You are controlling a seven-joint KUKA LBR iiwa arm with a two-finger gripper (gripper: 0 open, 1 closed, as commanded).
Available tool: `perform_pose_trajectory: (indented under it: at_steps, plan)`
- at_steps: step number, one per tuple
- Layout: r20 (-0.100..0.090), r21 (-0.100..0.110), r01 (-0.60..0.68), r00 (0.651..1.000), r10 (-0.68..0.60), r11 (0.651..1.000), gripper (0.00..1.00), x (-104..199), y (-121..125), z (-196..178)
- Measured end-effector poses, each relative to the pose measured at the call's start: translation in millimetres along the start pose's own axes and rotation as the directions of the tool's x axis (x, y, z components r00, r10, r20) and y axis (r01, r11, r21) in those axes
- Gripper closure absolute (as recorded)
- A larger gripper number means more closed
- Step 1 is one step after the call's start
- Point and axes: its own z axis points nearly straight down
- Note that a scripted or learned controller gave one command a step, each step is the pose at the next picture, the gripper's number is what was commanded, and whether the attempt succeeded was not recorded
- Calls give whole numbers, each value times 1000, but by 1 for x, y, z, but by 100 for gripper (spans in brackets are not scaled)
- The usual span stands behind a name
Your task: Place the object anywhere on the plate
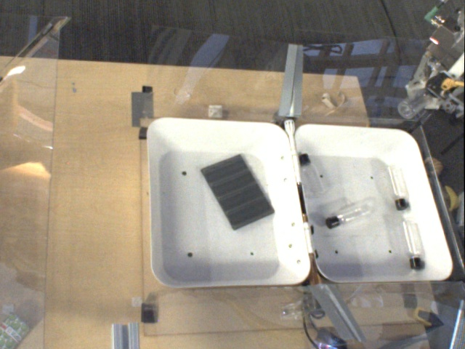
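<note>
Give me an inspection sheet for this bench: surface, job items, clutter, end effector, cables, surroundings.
Surface: wooden bench bearing a left bin and a right bin, side by side.
Job's things: dark ribbed plate lying flat and askew in the left bin; clear tube with a black cap on the right bin's floor.
Clutter: two more clear capped tubes along the right bin's right wall.
End effector: arm hardware at top right, outside the bins; fingers not readable.
Cables: dark cable across the top right.
Surroundings: metal rail behind the bins; dark floor beyond.
</note>
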Motion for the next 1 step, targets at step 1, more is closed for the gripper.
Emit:
perform_pose_trajectory:
  at_steps: [1]
  plan:
    - [-1,-1,33,999,-33,999,100,-1,-4,-47]
